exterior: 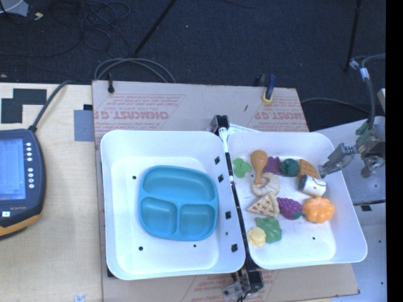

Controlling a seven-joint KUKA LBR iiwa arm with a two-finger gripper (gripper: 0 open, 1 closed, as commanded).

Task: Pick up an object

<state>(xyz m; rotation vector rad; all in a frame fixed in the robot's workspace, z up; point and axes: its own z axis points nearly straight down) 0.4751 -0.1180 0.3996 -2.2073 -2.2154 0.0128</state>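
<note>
Toy food lies heaped in the right bin [340, 244], and the gripper [332, 164] reaches in over that bin's right rim, its tip just beside a small white-and-dark cylinder [311, 184]; whether its fingers are spread or closed I cannot tell, since they blur into grey. Close around the cylinder sit a bread-brown piece [308, 168], an orange pumpkin [318, 209], purple grapes [289, 207] and a dark green lump [289, 167]. Farther left of it are a drumstick [259, 162], a cracker wedge [264, 204], a green leaf [271, 229] and a pale yellow piece [256, 236]. Most of the arm is cut off at the right. Beyond, the left bin [119, 231] holds a blue divided plate [178, 202].
</note>
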